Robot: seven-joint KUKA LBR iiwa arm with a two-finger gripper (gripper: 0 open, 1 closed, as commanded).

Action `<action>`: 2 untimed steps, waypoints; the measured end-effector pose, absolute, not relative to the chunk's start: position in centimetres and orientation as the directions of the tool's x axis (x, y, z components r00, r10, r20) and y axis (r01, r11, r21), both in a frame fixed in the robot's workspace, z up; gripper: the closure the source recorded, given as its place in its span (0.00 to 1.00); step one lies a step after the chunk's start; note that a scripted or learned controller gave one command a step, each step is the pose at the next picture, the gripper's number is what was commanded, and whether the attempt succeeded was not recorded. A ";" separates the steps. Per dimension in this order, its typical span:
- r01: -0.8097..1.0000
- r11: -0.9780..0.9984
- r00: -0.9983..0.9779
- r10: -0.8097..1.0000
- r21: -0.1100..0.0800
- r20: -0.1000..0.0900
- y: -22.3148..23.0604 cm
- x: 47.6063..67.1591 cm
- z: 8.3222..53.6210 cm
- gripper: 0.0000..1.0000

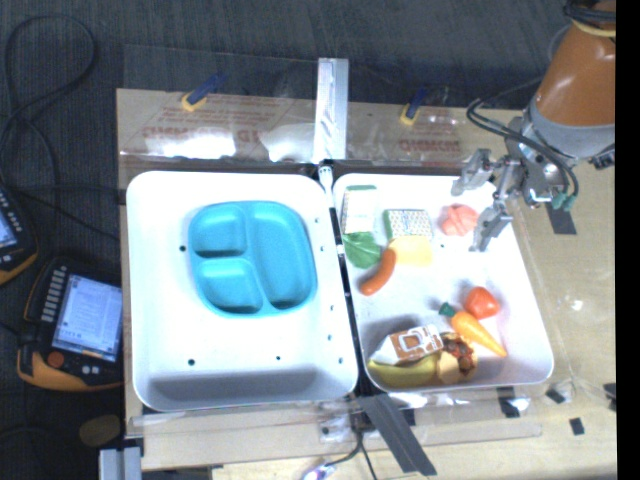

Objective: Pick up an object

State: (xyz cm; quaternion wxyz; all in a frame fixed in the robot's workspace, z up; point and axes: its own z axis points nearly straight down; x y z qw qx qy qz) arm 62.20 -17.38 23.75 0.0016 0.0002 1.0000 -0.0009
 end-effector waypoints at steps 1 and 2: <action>0.117 0.993 -0.993 0.117 0.000 -0.001 -11.9 57.2 10.1 0.00; 0.167 0.986 -0.986 0.167 -0.001 -0.005 -12.2 66.2 14.6 0.00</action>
